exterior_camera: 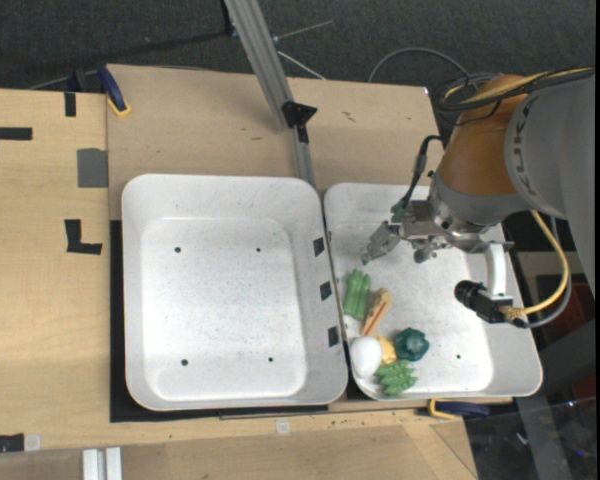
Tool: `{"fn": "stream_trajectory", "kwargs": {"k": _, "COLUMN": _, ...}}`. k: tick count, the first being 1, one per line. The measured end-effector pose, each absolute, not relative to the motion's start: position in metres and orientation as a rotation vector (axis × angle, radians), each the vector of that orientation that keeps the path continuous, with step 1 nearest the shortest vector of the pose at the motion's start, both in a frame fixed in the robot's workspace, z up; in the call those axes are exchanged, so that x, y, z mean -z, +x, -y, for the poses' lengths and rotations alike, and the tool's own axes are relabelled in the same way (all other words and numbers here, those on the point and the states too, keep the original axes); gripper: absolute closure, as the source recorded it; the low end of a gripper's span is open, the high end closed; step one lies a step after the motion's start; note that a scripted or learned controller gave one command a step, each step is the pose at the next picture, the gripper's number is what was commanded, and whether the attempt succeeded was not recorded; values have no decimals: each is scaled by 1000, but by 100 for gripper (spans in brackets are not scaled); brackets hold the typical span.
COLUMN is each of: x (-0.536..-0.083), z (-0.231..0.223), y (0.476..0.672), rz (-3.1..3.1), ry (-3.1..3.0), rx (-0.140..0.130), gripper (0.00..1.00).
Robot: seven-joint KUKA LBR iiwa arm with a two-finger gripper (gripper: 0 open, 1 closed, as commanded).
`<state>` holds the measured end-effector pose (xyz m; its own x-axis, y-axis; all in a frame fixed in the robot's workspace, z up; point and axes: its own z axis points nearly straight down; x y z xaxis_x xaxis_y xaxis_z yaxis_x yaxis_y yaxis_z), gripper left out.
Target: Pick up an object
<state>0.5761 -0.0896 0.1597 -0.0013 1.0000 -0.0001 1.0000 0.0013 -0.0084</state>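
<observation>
Hand (pixel 400 245) over right bin (pixel 500 368), fingers spread wide, nothing between them. Objects clustered at bin's lower left: green piece (pixel 357 293), orange stick (pixel 376 313), white ball (pixel 365 351), dark teal lump (pixel 412 344), green toy (pixel 397 377)

The grey arm (pixel 565 148) was seen reaching in from the right of the camera view, its orange band (pixel 485 153) lying just above the wrist. The wrist was angled down and toward the left. The gripper (pixel 400 247) was held low, its two fingers spread apart, one finger (pixel 377 247) pointing left and the other (pixel 423 252) set further right. Nothing was gripped between them.
</observation>
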Motion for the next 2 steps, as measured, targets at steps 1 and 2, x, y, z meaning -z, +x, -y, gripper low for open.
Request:
{"fn": "stream_trajectory", "kwargs": {"k": 1, "x": -95, "z": 89, "y": 573, "rz": 2218, "ry": -2216, "rx": -9, "gripper": 0}}
{"fn": "stream_trajectory", "kwargs": {"k": 2, "x": -89, "z": 89, "y": 573, "rz": 2222, "ry": -2219, "rx": -3, "gripper": 0}}
